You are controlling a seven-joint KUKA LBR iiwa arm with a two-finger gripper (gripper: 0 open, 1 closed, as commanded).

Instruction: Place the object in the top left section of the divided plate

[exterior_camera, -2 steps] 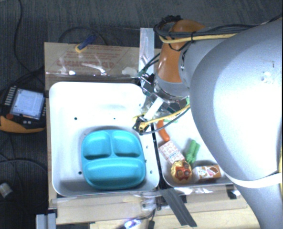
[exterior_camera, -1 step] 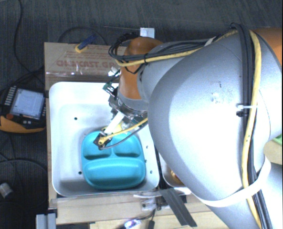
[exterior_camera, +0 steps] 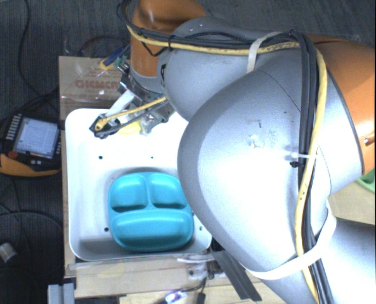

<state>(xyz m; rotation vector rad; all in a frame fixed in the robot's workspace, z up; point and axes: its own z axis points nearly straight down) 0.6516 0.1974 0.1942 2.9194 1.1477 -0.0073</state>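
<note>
The pincer [exterior_camera: 144, 119] hovers over the white bin [exterior_camera: 86, 170], seemingly close to its floor; whether it is open or closed, I cannot tell. The blue divided plate [exterior_camera: 151, 211] lies apart from it.

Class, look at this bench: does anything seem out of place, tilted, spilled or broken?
Nothing stands out. The blue plate lies flat in the white bin, with nothing spilled around it. The gripper hangs near the bin's top left corner, apart from the plate. The arm hides the bin's right side.
</note>
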